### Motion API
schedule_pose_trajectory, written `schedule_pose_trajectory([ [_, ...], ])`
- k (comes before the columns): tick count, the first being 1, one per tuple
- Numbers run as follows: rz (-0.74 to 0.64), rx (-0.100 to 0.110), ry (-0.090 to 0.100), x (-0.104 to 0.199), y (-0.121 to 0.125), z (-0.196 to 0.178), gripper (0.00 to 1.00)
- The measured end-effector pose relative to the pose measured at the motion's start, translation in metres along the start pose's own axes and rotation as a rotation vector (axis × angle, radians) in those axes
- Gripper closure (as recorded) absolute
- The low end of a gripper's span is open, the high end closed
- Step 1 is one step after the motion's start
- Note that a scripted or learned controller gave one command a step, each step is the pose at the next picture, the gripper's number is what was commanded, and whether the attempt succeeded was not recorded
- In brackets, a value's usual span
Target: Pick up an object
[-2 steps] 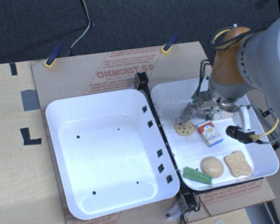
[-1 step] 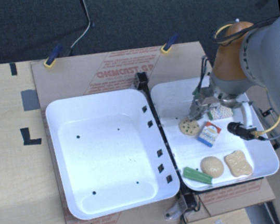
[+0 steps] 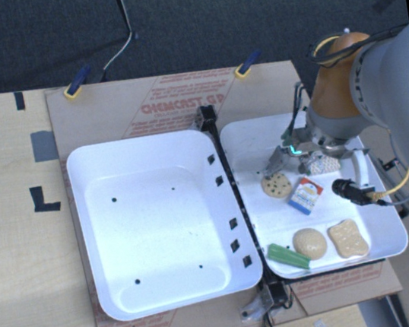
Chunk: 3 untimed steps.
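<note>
The right bin (image 3: 380, 250) holds several small objects. A round chocolate-chip cookie (image 3: 276, 185) lies near its middle. A blue and white packet (image 3: 306, 196) sits just right of the cookie. At the front are a green stick (image 3: 288, 256), a tan bun (image 3: 309, 242) and a slice of bread (image 3: 348, 239). My gripper (image 3: 297, 163) hangs low over the bin's back half, just above and right of the cookie. It is open, with nothing between its fingers. A speckled grey object (image 3: 325, 165) lies right beside it, partly hidden.
The left bin (image 3: 153, 228) is a wide white tray next to the right one, with a black divider (image 3: 227, 186) between them. The arm's grey body (image 3: 384, 84) and a black cable fitting (image 3: 355, 190) overhang the right bin's right side.
</note>
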<state>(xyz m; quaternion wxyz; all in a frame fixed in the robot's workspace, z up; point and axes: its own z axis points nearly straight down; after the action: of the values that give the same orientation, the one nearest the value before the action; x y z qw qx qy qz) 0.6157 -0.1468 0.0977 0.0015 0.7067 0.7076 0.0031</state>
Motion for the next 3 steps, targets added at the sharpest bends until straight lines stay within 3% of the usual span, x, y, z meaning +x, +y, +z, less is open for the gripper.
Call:
schedule_pose_trajectory([
  [1,-0.002,0.005,-0.002,-0.006,0.045,0.014,0.0],
  [2,0.0,0.004,-0.002,-0.032,0.054,0.012,0.0],
  [3,0.0,0.004,-0.005,-0.034,0.022,0.012,0.0],
])
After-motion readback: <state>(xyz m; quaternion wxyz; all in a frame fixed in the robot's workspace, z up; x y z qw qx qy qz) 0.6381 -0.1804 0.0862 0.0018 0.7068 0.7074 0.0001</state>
